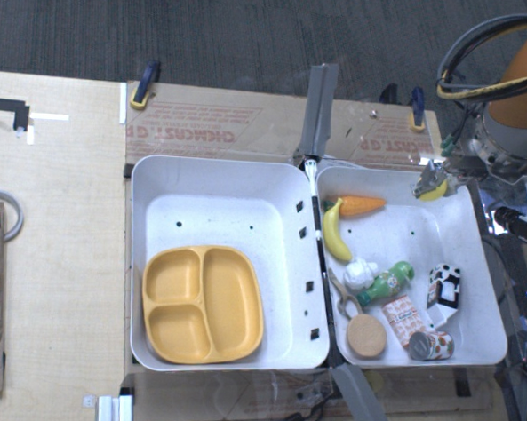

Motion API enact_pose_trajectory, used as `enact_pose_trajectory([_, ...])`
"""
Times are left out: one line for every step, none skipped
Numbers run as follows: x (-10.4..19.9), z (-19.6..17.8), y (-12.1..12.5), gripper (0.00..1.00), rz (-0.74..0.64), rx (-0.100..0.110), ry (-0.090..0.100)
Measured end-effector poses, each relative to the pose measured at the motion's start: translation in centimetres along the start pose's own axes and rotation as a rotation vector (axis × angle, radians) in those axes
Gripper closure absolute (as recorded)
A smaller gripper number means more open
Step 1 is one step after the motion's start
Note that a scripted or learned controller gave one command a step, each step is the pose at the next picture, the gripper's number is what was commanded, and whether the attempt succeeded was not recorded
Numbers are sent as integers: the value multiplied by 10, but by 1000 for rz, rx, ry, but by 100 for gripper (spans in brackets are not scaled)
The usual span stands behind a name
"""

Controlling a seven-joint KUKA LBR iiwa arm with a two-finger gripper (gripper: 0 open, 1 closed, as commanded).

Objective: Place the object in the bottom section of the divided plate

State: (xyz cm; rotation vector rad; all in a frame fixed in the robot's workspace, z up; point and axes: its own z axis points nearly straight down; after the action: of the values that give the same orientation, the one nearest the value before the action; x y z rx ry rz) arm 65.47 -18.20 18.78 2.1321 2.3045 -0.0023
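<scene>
gripper (433, 183) over right bin's (477, 352) top-right corner, clenched on a small yellow object (435, 192). divided plate (203, 304) sitting in left bin (220, 189).

Dark grey carpet (212, 28) at 12 o'clock; light wooden benchtop (55, 192) at 9; cardboard sheet (220, 122) clipped by blue clamps (147, 84).

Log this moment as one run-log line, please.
arm: over right bin's far right corner | gripper: small yellow object between fingers | divided plate: left bin, nothing on it | placement: not yet done
</scene>
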Motion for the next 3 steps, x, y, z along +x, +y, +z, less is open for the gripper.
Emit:
enact_pose_trajectory([77, 50, -19, 100, 112, 2, 1])
enact_pose_trajectory([146, -4, -13, 100, 287, 1, 1])
enact_pose_trajectory([233, -3, -78, 100, 332, 5, 0])
